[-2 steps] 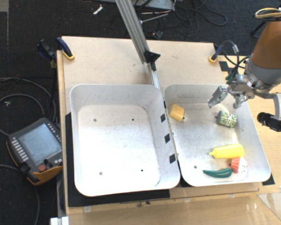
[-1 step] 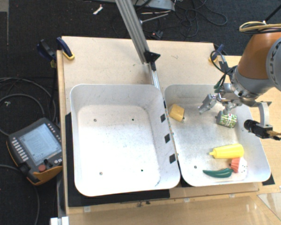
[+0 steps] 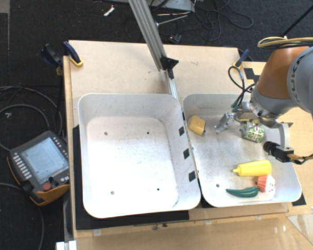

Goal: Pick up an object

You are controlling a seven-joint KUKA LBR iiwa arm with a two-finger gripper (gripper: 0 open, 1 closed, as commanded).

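My gripper (image 3: pixel 233 122) hangs over the upper middle of the right bin (image 3: pixel 214 155), under the orange-banded wrist (image 3: pixel 281 79). A green and white speckled ball (image 3: pixel 253 134) lies just right of and below it, partly under the wrist. Left of the gripper, a yellow block (image 3: pixel 197 125) rests near the bin's left wall. A yellow bottle (image 3: pixel 252 167) lies lower right. Below it lie a red and white piece (image 3: pixel 266 184) and a green pepper (image 3: pixel 243 192). Whether the gripper holds anything is hidden.
The left bin (image 3: pixel 130 155) stands beside the right one, sharing a dividing rim with black clips (image 3: pixel 187 152). A metal pole (image 3: pixel 148 27) slants down to the bins' back edge. A black cable end (image 3: pixel 276 151) hangs by the wrist.
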